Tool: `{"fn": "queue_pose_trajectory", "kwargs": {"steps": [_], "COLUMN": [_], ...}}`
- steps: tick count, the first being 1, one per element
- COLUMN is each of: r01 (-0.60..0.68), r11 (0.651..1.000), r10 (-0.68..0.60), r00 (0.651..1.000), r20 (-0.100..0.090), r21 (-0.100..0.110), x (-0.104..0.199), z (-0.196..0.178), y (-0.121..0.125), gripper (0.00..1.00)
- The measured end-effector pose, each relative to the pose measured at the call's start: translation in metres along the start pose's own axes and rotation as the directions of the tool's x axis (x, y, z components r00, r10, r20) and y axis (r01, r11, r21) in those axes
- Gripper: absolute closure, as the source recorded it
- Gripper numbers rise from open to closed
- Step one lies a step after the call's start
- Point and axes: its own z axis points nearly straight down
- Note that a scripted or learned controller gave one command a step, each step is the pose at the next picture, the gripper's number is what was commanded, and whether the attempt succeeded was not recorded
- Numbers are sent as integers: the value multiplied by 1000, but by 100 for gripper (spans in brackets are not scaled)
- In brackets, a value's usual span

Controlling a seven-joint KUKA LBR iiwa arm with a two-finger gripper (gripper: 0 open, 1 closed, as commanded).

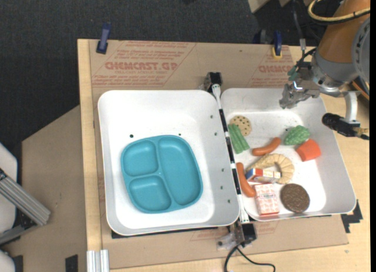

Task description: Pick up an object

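Observation:
The right white bin [335, 203] holds several toy foods: a cookie [241, 125], a green pickle [238, 138], a sausage [267, 147], a green leafy piece [296, 135], an orange block [309, 150], a croissant-like pastry [275, 166], a second sausage [245, 181], a pink carton [267, 199] and a brown round patty [294, 197]. My gripper [291, 99] hangs over the bin's far edge, above and behind the foods, with nothing seen between its fingers.
The left white bin [111, 112] holds a teal divided plate [161, 173]. A black hinge runs between the bins. Clamps sit on the cardboard-covered bench's far edge. The arm fills the upper right corner.

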Motion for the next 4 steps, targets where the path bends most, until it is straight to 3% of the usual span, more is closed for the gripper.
{"fn": "queue_pose_trajectory", "kwargs": {"steps": [1,2,3,4], "r01": [3,-2,5,3], "r11": [1000,1000,1000,1000], "r10": [-3,2,-5,-3], "r00": [1000,1000,1000,1000], "r20": [-3,-6,-7,-4], "r21": [5,16,10,5], "x": [2,-30,18,16], "z": [4,69,65,54], "y": [-1,-54,-76,-75], "gripper": [0,0,0,100]}}
